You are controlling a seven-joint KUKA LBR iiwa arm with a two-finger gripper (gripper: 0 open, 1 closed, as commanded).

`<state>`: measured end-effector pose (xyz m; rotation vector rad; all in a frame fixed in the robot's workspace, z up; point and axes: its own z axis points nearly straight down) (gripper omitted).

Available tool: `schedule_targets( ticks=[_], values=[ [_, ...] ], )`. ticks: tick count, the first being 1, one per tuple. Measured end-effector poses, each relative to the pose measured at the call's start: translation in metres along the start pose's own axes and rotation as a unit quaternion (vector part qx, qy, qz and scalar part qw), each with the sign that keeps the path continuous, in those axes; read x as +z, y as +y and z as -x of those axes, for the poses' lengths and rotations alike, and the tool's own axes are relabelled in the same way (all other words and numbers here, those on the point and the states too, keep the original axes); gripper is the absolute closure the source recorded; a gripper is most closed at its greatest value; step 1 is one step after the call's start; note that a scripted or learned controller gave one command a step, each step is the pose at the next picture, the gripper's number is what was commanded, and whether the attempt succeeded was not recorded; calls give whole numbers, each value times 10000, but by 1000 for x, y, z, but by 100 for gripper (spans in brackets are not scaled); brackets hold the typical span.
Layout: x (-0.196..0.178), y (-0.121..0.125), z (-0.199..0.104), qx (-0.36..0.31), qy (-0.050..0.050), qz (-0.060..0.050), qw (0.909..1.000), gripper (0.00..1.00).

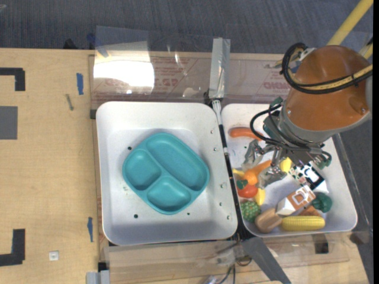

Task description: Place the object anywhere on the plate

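Note:
A teal plate [166,172] with three compartments lies in the left white bin [118,123]. In the right bin [343,212] sits a pile of toy food: an orange carrot-like piece [241,132], a red tomato [247,191], green broccoli [250,209], a yellow corn cob [303,222], a brown piece [268,219] and a small carton [294,201]. My gripper [267,161] hangs over the left part of that pile, below the orange wrist band [331,87]. Its metal fingers reach down among the orange and yellow pieces.
A clear plastic wall [177,70] stands behind both bins. A metal divider [220,70] rises between them at the back. Black cables [290,64] loop around the wrist. The wooden bench [41,158] stretches to the left.

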<state>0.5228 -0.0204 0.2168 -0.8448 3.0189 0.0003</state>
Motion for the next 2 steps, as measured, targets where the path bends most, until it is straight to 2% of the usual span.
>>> schedule_targets(
  ticks=[1, 2],
  values=[
    [11, 54, 87, -689, -5, 15, 9976, 100],
    [10, 52, 87, -669, -6, 5, 9978, 0]
  ],
)
